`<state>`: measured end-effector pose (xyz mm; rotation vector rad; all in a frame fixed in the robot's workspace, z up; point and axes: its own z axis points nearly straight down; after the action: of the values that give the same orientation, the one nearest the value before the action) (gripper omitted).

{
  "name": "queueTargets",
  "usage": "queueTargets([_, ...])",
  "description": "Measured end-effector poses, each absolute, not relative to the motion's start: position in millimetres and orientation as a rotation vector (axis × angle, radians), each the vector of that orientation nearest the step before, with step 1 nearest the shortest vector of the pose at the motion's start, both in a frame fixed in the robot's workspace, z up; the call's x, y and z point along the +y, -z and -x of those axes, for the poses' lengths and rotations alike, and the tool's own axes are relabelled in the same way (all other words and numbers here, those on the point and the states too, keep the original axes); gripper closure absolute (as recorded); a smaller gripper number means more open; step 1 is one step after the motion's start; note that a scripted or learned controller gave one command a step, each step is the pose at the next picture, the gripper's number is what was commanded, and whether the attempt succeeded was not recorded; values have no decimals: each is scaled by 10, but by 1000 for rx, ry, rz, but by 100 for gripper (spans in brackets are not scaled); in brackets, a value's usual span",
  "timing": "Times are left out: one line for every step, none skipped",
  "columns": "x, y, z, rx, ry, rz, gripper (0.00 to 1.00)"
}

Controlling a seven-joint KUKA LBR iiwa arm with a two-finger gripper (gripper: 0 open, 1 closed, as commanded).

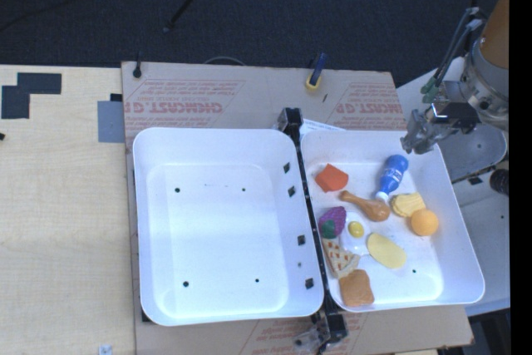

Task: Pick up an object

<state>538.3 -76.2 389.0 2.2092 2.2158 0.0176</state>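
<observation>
The right bin (465, 262) holds several toy foods: a red block (332, 177), a blue bottle (392, 175), a brown drumstick (366, 205), a purple grape bunch (332, 221), an orange ball (424, 222), a yellow ridged piece (406, 204), a pale yellow potato shape (386, 250), a toast slice (357, 288) and a waffle wedge (338, 258). My gripper (420, 137) hangs over the bin's far right corner, above and right of the blue bottle. Nothing shows between its fingers.
The left bin (154, 179) sits beside the right one, joined by a black clamp strip (303, 212). Both rest on a cardboard sheet (208, 100). A blue and yellow clip (315, 73) stands at the sheet's far edge.
</observation>
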Motion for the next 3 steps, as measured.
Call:
queueTargets([-744, -4426, -4938, 2219, -6, -2219, 100])
queueTargets([-850, -4527, -5361, 2219, 1, -2222, 100])
queueTargets([-930, -5254, -4843, 2217, -7, -2219, 100])
